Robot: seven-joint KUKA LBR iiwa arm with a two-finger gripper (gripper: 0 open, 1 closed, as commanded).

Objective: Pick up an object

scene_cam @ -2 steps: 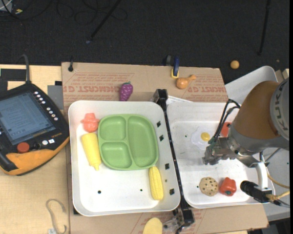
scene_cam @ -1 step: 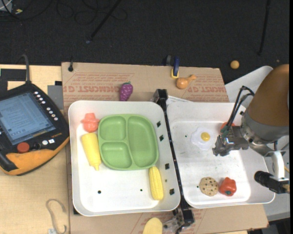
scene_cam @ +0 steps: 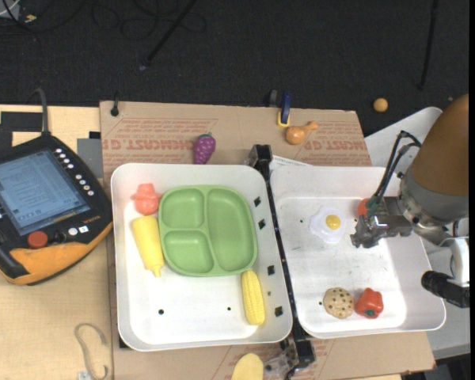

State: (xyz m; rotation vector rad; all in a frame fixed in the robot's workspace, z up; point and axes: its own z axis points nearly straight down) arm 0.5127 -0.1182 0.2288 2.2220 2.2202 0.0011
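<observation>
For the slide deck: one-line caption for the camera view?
Gripper over the right bin near a fried egg; cookie and red pepper lie at the front.

Even, fairly bright light from overhead washes the two white bins (scene_cam: 198, 323) almost to glare, with soft short shadows under the objects. The floor (scene_cam: 222, 38) toward 12 o'clock falls off very dark. The picture is slightly soft and grainy throughout, the arm (scene_cam: 447, 157) at 3 o'clock blurriest.

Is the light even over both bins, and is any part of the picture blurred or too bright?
Camera view: soft, even light on both bins, weak shadows; the egg nearly washes out against the white floor; the gripper looks dark and slightly soft.
</observation>
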